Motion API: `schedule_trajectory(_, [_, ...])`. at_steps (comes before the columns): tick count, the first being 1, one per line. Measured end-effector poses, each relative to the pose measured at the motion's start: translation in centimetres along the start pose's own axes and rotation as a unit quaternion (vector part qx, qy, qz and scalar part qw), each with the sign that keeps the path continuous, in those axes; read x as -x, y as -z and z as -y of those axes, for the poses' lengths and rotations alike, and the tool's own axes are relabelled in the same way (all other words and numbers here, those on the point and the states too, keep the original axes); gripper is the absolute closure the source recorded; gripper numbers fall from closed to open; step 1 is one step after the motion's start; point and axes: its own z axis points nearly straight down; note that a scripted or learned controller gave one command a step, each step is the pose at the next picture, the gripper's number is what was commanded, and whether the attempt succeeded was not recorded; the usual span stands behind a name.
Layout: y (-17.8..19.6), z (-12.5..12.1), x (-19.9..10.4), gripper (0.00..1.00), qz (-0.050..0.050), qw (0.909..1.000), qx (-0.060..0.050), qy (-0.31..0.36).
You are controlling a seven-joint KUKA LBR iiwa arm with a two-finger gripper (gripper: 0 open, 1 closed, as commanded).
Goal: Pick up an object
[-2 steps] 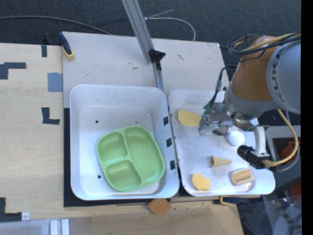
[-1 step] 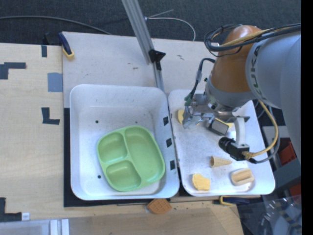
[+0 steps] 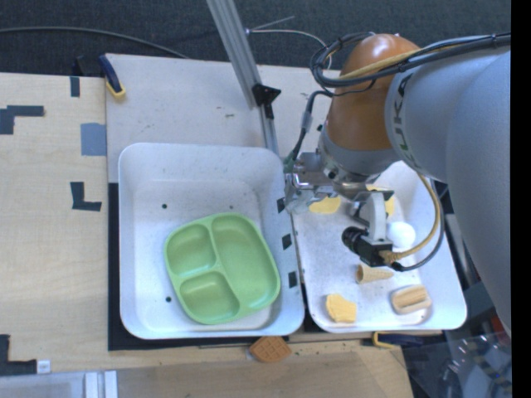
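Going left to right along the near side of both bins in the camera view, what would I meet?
Green divided plate in the left bin → brown waffle-like piece on the bench by the bins' near edge → yellow chunk → tan bread-like piece, both in the right bin.

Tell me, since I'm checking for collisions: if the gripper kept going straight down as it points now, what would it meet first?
Most likely the yellow food piece lying just under the gripper, near the back of the right bin. Depth is hard to judge from this slanted view, so it may meet the bin floor beside it.
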Motion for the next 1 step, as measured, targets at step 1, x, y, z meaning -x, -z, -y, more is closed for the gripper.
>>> schedule_trajectory(1, [0.75,-1.45,-5.21,1.0,0.0,1.0,0.0,0.0])
